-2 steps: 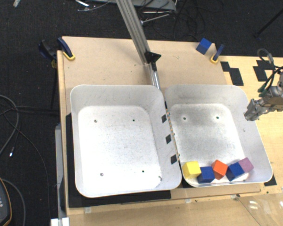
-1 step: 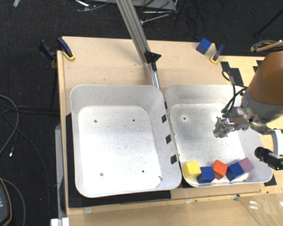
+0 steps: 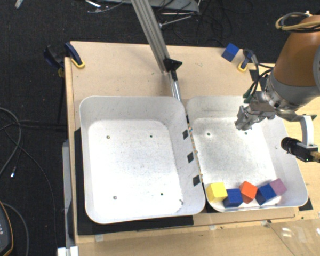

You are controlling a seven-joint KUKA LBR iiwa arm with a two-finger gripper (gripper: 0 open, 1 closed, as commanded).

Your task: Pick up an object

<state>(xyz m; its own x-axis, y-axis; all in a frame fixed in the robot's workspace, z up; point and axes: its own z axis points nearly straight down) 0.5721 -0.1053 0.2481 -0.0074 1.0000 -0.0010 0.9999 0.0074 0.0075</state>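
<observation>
Camera view, looking down on two white bins side by side. At right of frame the gripper [image 3: 247, 119] hovers over the upper part of the right bin [image 3: 229, 148]; whether its fingers are apart or together cannot be told. Five blocks crowd that bin's lower edge: yellow block [image 3: 216, 190], blue block [image 3: 233, 197], orange block [image 3: 248, 190], second blue block [image 3: 265, 193], purple block [image 3: 278, 186]. They sit touching, so a descent there may wedge between neighbours or nudge them against the rim.
</observation>
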